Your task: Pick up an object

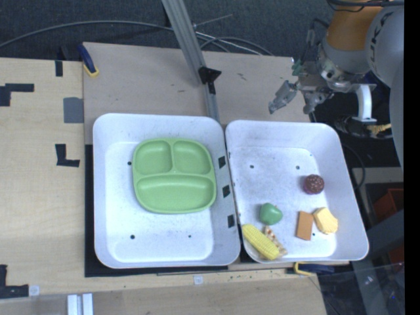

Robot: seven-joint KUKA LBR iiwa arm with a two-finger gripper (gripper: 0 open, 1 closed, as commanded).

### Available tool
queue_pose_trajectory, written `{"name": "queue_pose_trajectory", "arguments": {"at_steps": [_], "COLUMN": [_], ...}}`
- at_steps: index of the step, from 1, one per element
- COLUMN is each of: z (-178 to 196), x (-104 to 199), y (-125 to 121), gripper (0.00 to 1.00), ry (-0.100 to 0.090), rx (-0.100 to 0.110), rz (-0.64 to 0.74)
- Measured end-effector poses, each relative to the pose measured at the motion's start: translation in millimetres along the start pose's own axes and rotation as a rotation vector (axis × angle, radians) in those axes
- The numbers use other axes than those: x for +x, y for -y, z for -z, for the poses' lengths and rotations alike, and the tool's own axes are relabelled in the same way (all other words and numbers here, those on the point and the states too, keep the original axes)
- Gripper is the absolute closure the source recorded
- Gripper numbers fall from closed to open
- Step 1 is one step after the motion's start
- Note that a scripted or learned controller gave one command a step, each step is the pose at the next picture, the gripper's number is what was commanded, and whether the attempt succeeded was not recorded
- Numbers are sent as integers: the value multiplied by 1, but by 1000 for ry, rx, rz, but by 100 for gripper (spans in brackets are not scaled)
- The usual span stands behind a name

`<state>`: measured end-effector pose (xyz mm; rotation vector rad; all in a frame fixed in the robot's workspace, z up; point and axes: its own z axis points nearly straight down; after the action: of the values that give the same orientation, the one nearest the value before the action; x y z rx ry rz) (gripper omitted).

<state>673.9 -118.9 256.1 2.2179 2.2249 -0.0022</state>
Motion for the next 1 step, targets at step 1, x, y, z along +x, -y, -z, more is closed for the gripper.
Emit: {"name": "queue_pose_trajectory", "arguments": {"at_steps": [1], "z": [0], "x": [0], "y": [0], "gripper": [0], "ry": [0], "rx": [0], "rz": [0]}}
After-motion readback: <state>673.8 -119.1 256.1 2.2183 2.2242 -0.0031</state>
